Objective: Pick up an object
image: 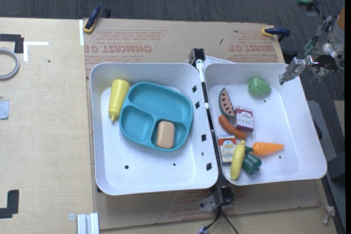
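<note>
Hovering over the right bin's [307,118] far right rim near the green lettuce [259,86], the gripper [289,70] shows jaws slightly apart, holding nothing.

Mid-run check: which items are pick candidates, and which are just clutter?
Candidates: green lettuce, watermelon slice, carrot, banana, small red box, near the gripper.
Clutter: teal tray, yellow bottle, blue clamp.
</note>
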Action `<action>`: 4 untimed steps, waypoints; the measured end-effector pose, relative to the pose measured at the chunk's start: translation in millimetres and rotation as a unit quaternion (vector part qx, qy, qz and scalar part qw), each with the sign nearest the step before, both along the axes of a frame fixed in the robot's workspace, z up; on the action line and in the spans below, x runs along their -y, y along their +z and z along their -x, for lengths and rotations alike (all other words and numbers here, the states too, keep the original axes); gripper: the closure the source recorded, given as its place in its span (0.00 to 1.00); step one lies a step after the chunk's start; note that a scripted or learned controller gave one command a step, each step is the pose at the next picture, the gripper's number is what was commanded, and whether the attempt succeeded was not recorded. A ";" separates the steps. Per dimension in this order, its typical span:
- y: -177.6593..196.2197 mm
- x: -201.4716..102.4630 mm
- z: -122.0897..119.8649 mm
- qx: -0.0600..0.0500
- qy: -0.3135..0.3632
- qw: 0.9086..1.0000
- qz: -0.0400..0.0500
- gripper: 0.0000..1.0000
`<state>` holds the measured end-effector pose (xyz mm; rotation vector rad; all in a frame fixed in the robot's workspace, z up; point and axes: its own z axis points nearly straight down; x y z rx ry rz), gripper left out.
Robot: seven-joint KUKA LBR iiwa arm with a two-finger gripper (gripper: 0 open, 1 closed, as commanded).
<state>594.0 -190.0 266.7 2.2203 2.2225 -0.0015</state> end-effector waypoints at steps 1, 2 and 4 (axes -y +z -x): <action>-97.4 -48.6 37.1 0.000 -0.115 0.993 0.000 0.00; -174.7 -84.0 41.6 -0.001 -0.202 0.979 0.000 0.00; -75.0 -110.5 89.8 -0.001 -0.289 0.957 0.000 1.00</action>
